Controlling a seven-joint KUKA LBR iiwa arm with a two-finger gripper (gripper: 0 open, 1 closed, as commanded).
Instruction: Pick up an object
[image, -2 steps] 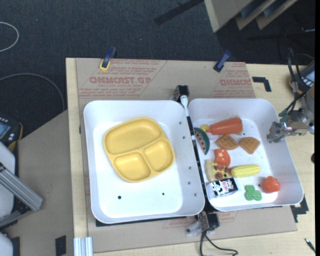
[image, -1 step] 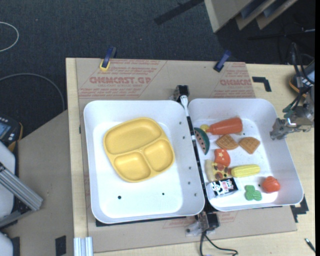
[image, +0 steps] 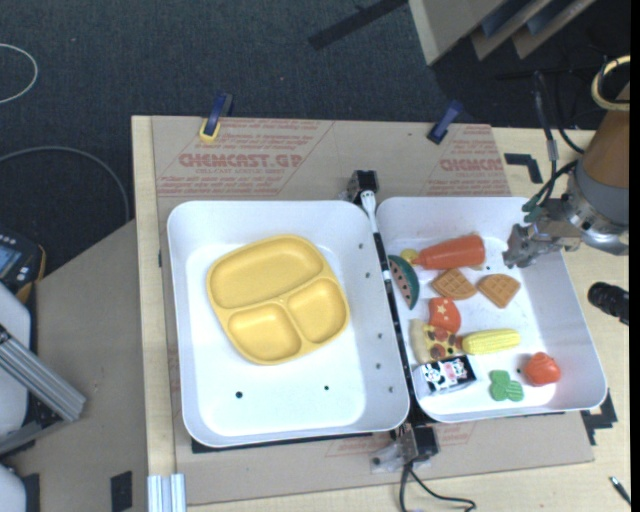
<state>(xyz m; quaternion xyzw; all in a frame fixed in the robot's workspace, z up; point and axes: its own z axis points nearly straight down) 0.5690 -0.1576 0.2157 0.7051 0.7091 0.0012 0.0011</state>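
Toys crowd the right bin (image: 575, 290): one carrot (image: 452, 251), two waffle pieces (image: 455, 285), one watermelon slice (image: 403, 281), one corn cob (image: 490, 342), one tomato (image: 540, 369), one broccoli (image: 505, 387), one cow-print carton (image: 447, 375). One yellow divided plate (image: 276, 298) lies in the left bin (image: 190, 330). The gripper (image: 522, 248) hovers over the right bin's far side, just beside the carrot's tip; its opening cannot be told.

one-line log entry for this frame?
phase: approach | gripper: above right white bin, far edge | nearest: orange toy carrot | held: nothing seen
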